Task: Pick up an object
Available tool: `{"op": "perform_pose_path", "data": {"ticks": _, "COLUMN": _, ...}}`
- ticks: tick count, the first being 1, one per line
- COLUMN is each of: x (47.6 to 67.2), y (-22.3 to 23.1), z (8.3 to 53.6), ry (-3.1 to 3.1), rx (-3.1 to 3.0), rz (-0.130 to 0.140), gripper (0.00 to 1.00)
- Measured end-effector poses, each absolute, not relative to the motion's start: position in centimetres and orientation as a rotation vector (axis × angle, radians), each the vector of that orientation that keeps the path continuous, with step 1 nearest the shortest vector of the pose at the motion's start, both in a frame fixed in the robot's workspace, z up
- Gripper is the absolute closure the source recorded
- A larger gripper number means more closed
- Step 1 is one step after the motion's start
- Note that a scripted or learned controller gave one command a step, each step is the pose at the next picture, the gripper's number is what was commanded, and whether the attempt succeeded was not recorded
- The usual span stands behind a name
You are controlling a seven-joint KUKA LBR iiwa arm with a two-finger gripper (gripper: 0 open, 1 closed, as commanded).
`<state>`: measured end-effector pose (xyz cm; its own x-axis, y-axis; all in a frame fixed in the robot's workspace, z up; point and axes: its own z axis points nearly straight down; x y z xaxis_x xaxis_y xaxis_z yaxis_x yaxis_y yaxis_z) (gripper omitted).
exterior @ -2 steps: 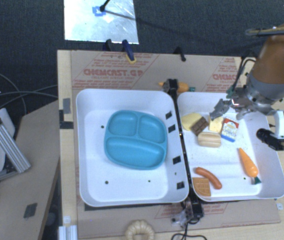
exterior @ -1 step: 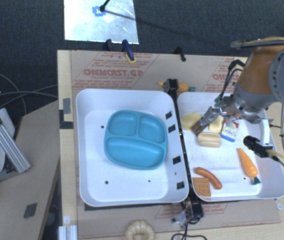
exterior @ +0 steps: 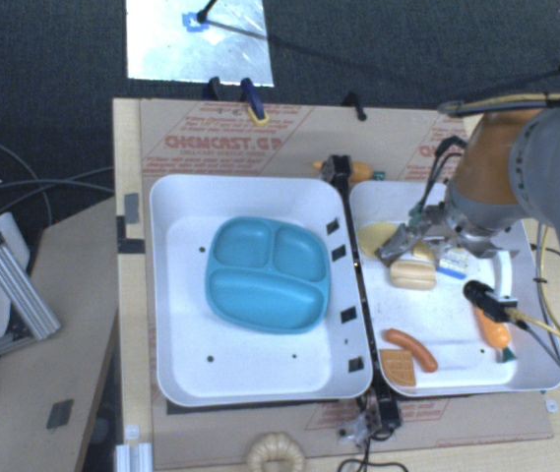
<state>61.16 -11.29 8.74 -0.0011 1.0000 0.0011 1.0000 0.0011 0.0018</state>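
Note:
My gripper hangs low over the upper middle of the right bin, pointing down and to the left. Its tip is just above a beige bun and beside a pale yellow piece; whether it touches either I cannot tell. A small blue-and-white item lies to the right of the bun, under the wrist. Nearer the front lie an orange-red sausage and a tan square cracker. An orange piece sits at the right side.
The left bin holds a blue divided plate in its middle. A black divider strip runs between the two bins. An orange item lies on the cardboard behind the bins.

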Motion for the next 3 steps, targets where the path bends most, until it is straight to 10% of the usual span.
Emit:
{"op": "perform_pose_path", "data": {"ticks": 1, "x": 61.4, "y": -11.3, "z": 10.2, "ry": 2.219, "rx": 2.215, "rz": 0.011, "gripper": 1.0}}
{"op": "perform_pose_path", "data": {"ticks": 3, "x": 61.1, "y": -10.9, "z": 20.6, "ry": 2.223, "rx": 2.212, "rz": 0.006, "gripper": 1.0}}
